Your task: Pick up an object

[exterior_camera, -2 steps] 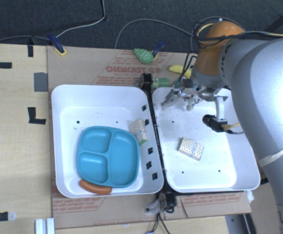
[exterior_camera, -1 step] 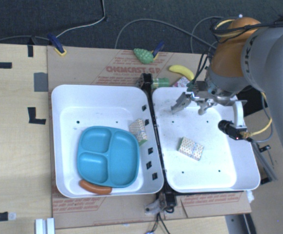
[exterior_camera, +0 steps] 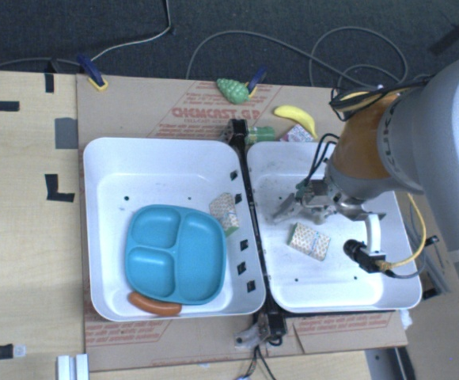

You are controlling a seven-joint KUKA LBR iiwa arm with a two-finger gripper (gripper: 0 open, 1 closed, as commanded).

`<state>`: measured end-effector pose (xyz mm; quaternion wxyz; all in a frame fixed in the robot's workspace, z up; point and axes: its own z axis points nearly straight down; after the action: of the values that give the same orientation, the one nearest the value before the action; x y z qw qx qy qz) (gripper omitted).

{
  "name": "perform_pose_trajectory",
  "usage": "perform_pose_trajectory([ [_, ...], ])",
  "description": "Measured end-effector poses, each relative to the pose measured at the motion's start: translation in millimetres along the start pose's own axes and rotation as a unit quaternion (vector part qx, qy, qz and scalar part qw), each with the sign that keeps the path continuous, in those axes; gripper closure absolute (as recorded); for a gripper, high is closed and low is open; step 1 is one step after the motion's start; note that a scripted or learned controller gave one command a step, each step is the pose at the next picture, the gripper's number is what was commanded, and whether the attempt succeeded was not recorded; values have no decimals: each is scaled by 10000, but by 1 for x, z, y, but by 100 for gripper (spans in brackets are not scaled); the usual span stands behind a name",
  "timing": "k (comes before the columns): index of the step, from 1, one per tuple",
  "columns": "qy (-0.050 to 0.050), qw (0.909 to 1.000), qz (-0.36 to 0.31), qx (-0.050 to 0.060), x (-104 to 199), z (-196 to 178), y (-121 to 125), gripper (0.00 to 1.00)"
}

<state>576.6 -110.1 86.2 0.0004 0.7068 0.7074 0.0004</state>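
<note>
My gripper (exterior_camera: 291,201) hangs low over the right bin (exterior_camera: 388,291), near its left-middle part. Its fingers (exterior_camera: 279,210) look spread and open, with nothing between them. Just below and to the right of it, a small patterned packet (exterior_camera: 309,241) lies flat on the bin floor, apart from the fingers. In the left bin (exterior_camera: 111,165) sit a blue divided plate (exterior_camera: 176,253), an orange sausage (exterior_camera: 155,305) at the plate's front edge, and a second patterned packet (exterior_camera: 225,209) against the right wall.
The black divider (exterior_camera: 245,212) runs between the two bins. Behind the bins on the cardboard lie a green toy (exterior_camera: 233,90), a yellow banana (exterior_camera: 295,118) and a small green item (exterior_camera: 261,134). A cabled black connector (exterior_camera: 361,253) hangs off the wrist over the right bin.
</note>
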Motion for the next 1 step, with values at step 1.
perform_pose_trajectory([
  [1, -8, 10000, -6, -5, 17, -74, 92, 0],
])
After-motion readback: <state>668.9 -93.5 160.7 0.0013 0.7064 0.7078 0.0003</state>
